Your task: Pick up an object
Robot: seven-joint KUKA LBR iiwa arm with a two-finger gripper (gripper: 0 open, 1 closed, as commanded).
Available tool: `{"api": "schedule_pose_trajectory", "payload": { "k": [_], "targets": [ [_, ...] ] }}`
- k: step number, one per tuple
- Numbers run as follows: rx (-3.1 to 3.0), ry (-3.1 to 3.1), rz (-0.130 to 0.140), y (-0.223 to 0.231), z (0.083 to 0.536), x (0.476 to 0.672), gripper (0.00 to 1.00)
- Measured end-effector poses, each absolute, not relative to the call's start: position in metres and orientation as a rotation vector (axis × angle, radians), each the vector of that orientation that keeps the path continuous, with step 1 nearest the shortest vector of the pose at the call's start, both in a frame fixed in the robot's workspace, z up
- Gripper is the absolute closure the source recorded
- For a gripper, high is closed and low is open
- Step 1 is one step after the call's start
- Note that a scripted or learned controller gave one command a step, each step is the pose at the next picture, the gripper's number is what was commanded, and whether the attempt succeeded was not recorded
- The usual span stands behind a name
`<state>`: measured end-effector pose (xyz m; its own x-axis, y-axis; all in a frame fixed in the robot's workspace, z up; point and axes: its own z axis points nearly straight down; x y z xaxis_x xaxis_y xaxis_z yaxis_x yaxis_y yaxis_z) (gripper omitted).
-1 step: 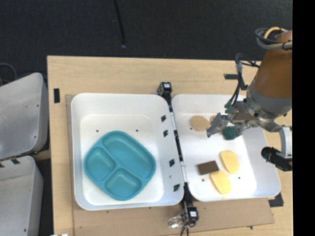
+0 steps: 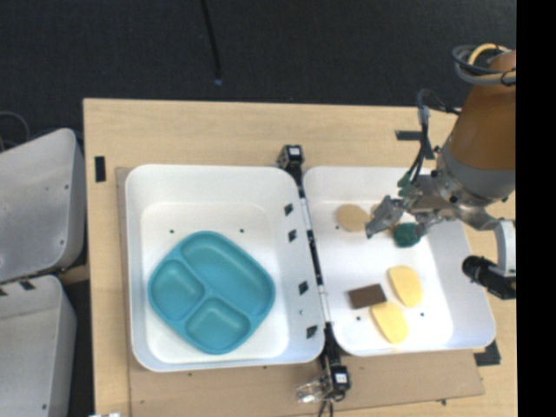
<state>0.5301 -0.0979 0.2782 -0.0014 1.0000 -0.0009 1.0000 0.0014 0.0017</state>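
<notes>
Just beside the jaws lie a green ball (image 2: 405,234) and a tan disc (image 2: 350,217); bare bin floor (image 2: 452,259) separates them from the brown block (image 2: 367,297) and two yellow pieces (image 2: 404,285).

Single fixed camera, mounted above bench (image 2: 261,124), looking down at slant. Far bench edge toward top of frame, near edge toward bottom. Dark floor (image 2: 261,33) visible beyond bench. Both white bins fully in frame: left bin (image 2: 139,233) near centre-left, right bin (image 2: 452,320) toward right side. Arm (image 2: 482,137) enters from right, partly cut by frame edge. Moderate distance: whole bench width nearly covered, small items distinguishable but without fine detail.
</notes>
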Motion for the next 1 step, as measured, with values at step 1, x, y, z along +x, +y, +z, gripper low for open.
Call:
{"api": "schedule_pose_trajectory", "payload": {
  "k": [1],
  "targets": [
    [2.224, 2.219, -0.005, -0.1007, 0.2342, 0.5358, 0.00]
  ]
}}
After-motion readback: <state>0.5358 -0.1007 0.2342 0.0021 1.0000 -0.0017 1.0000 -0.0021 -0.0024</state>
